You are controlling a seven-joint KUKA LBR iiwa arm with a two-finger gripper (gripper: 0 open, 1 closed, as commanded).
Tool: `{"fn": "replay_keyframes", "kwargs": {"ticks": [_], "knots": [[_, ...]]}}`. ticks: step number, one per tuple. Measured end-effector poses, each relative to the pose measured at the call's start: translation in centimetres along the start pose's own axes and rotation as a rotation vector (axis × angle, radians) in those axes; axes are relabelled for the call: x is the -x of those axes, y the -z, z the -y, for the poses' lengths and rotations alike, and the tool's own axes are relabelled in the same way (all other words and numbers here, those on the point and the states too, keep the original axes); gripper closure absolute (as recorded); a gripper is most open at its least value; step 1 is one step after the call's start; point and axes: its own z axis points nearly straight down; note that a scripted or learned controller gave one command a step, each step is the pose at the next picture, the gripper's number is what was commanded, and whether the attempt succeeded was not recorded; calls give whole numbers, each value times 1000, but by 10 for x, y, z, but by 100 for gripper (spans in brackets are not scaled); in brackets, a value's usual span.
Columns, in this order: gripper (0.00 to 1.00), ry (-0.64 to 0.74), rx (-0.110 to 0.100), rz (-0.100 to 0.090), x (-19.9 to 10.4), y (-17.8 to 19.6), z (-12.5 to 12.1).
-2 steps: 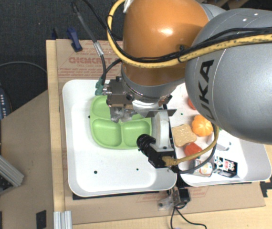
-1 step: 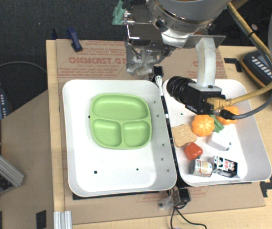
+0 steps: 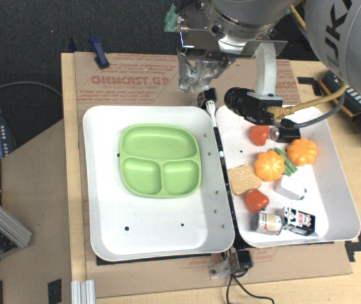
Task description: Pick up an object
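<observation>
1. Look at the claw point(image 3: 196, 75): it hangs over the bench point(image 3: 136, 75), just behind the two bins. You cannot tell if it is open or closed.
2. You can see the left bin point(image 3: 104, 214) holds a green plate point(image 3: 160, 160) with three parts.
3. Your things to pick lie in the right bin point(image 3: 332, 189): two orange pumpkins point(image 3: 270, 164), a cracker point(image 3: 244, 178), two red tomatoes point(image 3: 256, 199), a small can point(image 3: 270, 222).

Green divided plate point(image 3: 160, 160); two orange pumpkins point(image 3: 270, 165); white bins point(image 3: 104, 220)
</observation>
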Motion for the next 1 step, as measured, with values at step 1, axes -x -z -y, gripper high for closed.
{"fn": "replay_keyframes", "kwargs": {"ticks": [1], "knots": [[100,8,-11,0,-14,-131,60]]}}
